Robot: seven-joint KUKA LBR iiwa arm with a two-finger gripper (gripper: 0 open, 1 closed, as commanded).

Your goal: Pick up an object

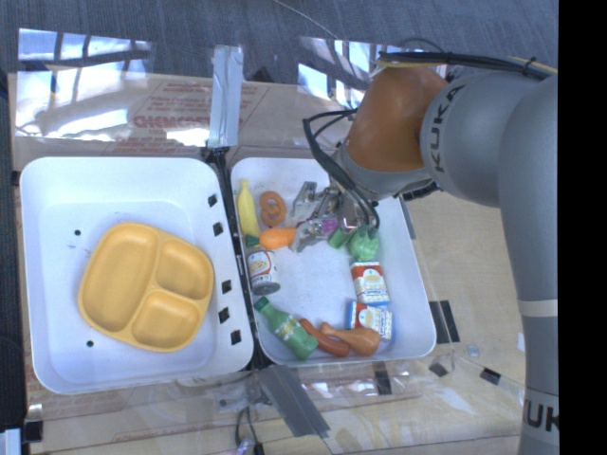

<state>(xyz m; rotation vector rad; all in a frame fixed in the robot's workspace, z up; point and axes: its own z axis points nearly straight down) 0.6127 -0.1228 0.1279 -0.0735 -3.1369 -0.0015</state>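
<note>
Spread apart over the right bin (pixel 417 297), the fingers (pixel 303 222), with nothing seen gripped between them. Just at the tips, a small orange carrot (pixel 275 239), lying loose on the bin floor. Beyond the tips toward the bin divider, a brown pretzel-like ring (pixel 272 207) and a yellow banana (pixel 247 209). Right behind the fingers, close under the wrist, a purple piece (pixel 329 226), too small to identify, and a green pepper (pixel 364 245).

Below the fingers, near the carrot, a small can (pixel 263 270) with a label too blurred to read. Further down, a green bottle (pixel 285 328), a red sausage (pixel 322 338) and an orange piece (pixel 361 340) crowded along the near wall. Beside those, a little carton (pixel 373 318) and a red-labelled bottle (pixel 370 282), print on both illegible.

Well away from the fingers, in the left bin (pixel 47 207), a yellow divided plate (pixel 147 284).

On the grey arm (pixel 493 131), white letters reading "KUKA". On the cardboard (pixel 180 112) behind the bins, red printing, unreadable under glare.
</note>
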